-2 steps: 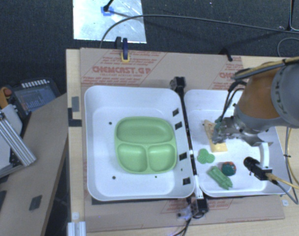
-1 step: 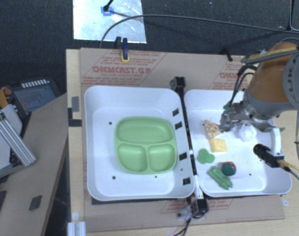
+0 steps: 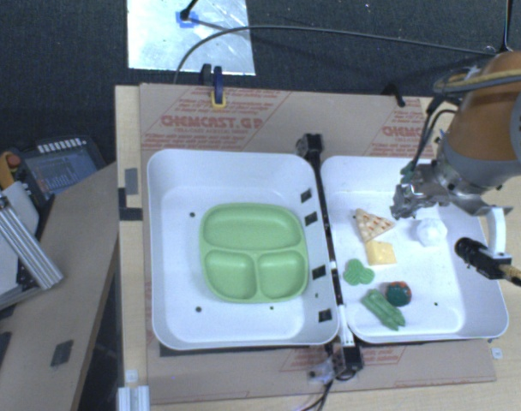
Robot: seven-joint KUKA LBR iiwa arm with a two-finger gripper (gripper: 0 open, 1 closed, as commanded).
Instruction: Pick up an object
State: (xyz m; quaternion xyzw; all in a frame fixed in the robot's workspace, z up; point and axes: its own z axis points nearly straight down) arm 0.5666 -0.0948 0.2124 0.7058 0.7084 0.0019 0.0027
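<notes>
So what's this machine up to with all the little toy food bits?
A grey and orange robot arm reaches in over the right bin, its gripper low near a pizza slice and a white piece. Nothing is visibly held. Also in that bin lie a yellow cheese square, a green round piece, a green pod-like toy and a dark round one. The left bin holds a green divided tray.

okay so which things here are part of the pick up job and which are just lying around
Job: claw; pizza slice, cheese square, green round piece, green pod, dark round item, white lump.
Lying about: green divided tray, blue clamp, handheld controller.
</notes>
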